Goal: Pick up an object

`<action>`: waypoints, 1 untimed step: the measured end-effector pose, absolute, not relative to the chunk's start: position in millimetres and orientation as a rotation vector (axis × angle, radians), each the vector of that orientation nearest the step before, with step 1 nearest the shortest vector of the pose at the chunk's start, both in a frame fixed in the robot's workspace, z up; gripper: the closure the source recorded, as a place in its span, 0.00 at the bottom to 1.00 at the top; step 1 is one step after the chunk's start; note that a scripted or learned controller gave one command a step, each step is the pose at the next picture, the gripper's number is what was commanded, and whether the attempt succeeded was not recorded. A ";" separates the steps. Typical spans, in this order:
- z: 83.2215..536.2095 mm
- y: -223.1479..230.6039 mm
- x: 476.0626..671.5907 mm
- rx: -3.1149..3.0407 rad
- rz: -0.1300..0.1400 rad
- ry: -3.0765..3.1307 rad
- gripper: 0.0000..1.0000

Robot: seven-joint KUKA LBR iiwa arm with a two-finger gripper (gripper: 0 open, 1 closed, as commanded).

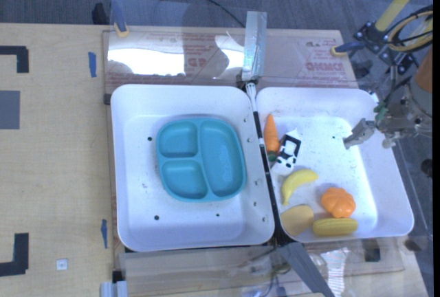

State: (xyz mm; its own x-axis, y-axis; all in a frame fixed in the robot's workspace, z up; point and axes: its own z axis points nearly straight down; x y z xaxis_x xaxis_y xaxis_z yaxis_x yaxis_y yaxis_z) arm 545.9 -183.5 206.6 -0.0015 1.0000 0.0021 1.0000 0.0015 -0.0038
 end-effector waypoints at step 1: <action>114.2 -182.0 491.3 -2.124 0.007 -2.304 0.00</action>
